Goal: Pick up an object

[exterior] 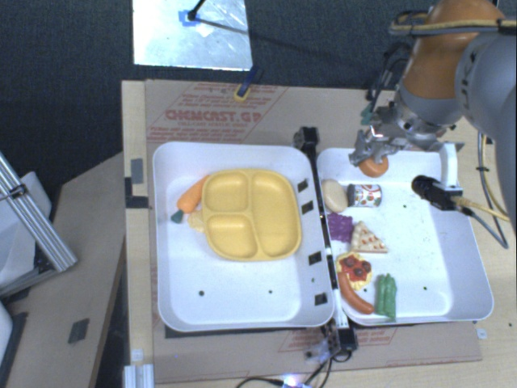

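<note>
Orange round toy [374,166] sits near the right bin's [464,241] back edge, right under the end effector [370,149]; I cannot tell its state. Bare white floor lies to the right.

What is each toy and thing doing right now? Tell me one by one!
yellow plate: lying flat in the left bin, nothing in its sections.
carrot: lying beside the plate, partly tucked under its edge.
small can: tipped on its side in the right bin.
pizza slice: lying flat.
orange ball: right under the pincer; grip unclear.
</note>
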Robot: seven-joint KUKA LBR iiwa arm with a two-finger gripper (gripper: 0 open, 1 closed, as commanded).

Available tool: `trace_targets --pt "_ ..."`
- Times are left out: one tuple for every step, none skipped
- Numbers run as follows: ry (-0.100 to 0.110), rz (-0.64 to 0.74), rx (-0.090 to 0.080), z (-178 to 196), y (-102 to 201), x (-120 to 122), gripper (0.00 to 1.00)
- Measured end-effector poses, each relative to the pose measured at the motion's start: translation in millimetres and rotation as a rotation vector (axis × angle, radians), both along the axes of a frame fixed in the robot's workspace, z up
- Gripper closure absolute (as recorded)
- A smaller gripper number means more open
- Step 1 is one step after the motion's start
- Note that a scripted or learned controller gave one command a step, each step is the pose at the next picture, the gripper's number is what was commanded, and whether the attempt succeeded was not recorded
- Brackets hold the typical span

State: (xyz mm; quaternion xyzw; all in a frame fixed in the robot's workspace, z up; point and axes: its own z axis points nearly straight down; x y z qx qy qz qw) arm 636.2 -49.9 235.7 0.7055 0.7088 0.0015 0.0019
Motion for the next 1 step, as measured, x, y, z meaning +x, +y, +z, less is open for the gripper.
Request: trace_targets --pt "0.001 0.001 -0.001 -0.8 -1.8 2.2 1.00"
